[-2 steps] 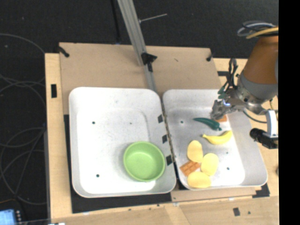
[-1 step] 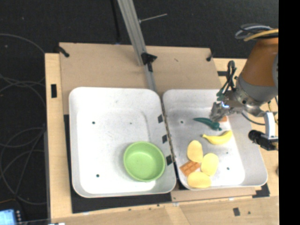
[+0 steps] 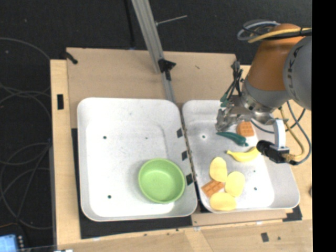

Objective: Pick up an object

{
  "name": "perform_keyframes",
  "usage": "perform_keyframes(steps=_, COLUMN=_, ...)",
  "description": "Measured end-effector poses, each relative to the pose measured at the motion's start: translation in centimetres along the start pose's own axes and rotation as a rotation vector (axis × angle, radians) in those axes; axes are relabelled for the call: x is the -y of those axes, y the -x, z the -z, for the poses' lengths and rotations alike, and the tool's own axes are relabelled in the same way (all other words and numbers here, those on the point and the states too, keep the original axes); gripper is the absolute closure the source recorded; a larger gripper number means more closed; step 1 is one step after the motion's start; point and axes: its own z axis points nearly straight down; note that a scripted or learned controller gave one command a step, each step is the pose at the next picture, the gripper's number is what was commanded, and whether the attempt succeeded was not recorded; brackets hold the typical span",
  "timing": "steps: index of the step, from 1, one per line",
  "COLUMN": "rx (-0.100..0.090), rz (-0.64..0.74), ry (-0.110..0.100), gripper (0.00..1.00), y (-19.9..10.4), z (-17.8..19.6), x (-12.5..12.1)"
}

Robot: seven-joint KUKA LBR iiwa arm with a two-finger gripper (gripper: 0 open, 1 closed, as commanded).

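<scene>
Gripper point(image 3: 227, 121): low over right bin point(image 3: 202, 121), upper part; finger state, cannot tell.
Targets: teal tool point(image 3: 232, 137) just below it, banana point(image 3: 243, 154) nearby, orange block point(image 3: 244, 128) beside.
Risk: tool is thin and flat, likely to slip; neighbours may get nudged.
Textures: yellow pieces point(image 3: 227, 185) smooth, rounded; bowl point(image 3: 161, 180) glossy green, left bin point(image 3: 105, 119); bins matte white on tan surface point(image 3: 115, 72).

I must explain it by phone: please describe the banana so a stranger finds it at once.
Look in the right bin. The banana lies near the middle, above three round yellow pieces. It alone is long and curved, beside a green tool.
</scene>
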Motion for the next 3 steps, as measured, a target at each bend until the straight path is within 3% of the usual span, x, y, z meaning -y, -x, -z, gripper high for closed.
perform_keyframes(steps=2, rx=0.0, rz=0.0, ry=-0.001, gripper=1.0, y=-10.9, z=2.3, x=-2.2)
perform_keyframes(steps=3, rx=0.002, rz=-0.003, ry=-0.003, gripper=1.0, y=-15.3, z=1.5, x=-2.3)
